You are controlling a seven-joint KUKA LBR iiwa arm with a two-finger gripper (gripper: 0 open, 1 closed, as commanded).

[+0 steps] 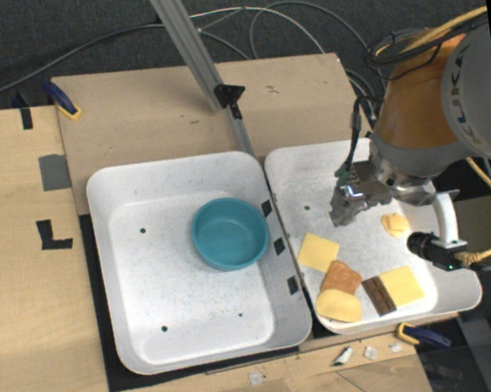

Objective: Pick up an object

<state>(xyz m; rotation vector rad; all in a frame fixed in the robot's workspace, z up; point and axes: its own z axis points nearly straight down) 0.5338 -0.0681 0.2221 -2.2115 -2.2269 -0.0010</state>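
Note:
My gripper (347, 208) hangs over the middle of the right bin (314, 167), its dark fingertips pointing down-left above bare bin floor. Just below it lies a yellow square block (318, 251). Further toward the front sit a brown bread-like piece (341, 275), a yellow rounded lump (338, 306), and a yellow slab with a dark brown strip (391, 290). A small yellow piece (395, 224) lies to the gripper's right. Nothing shows between the fingers.
The left bin (156, 330) holds a teal bowl (229, 233) near its right side. A grey pole (192, 44) slants down to the bins' back edge. Cables run along the back right. The arm's orange band (419, 107) looms over the right bin's far corner.

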